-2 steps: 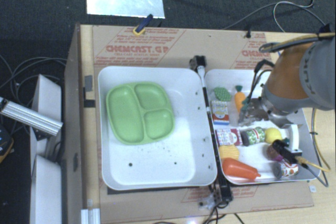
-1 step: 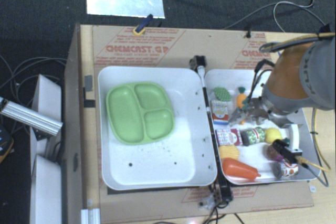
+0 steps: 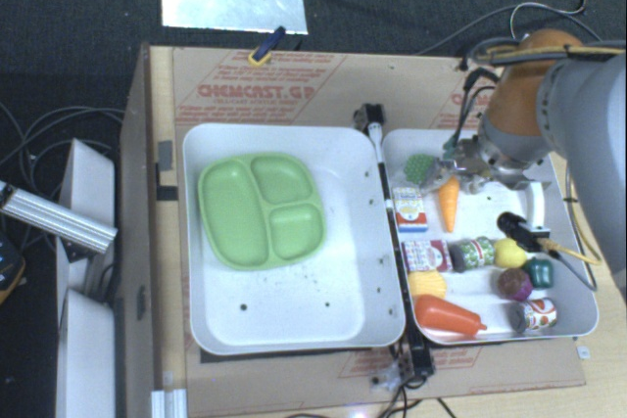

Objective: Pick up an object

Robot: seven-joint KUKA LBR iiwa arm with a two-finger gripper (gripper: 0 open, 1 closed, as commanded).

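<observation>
The jaws cannot be read as open or closed: the gripper (image 3: pixel 468 163) is low over the right bin (image 3: pixel 578 303), and its fingertips blur into the clutter, right beside the top of a small orange carrot (image 3: pixel 449 204).

The worktop (image 3: pixel 257 83) is brown cardboard with red lettering. On it, toward 9 o'clock from the gripper, the left bin (image 3: pixel 235 318) holds a green divided tray (image 3: pixel 262 209). The grey arm (image 3: pixel 578 108) enters from 3 o'clock, with its orange band (image 3: pixel 516 103) above the wrist.

In the right bin, a large orange carrot (image 3: pixel 450 314) lies at 6 o'clock from the gripper along the near wall. Above it sit a yellow piece (image 3: pixel 425 283) and a red-and-white packet (image 3: pixel 425 255). A green leafy piece (image 3: pixel 420 168) lies at 9 o'clock, just beside the gripper. A lemon (image 3: pixel 509 255), a dark purple ball (image 3: pixel 512 284) and a small can (image 3: pixel 538 313) cluster toward 5 o'clock.
</observation>
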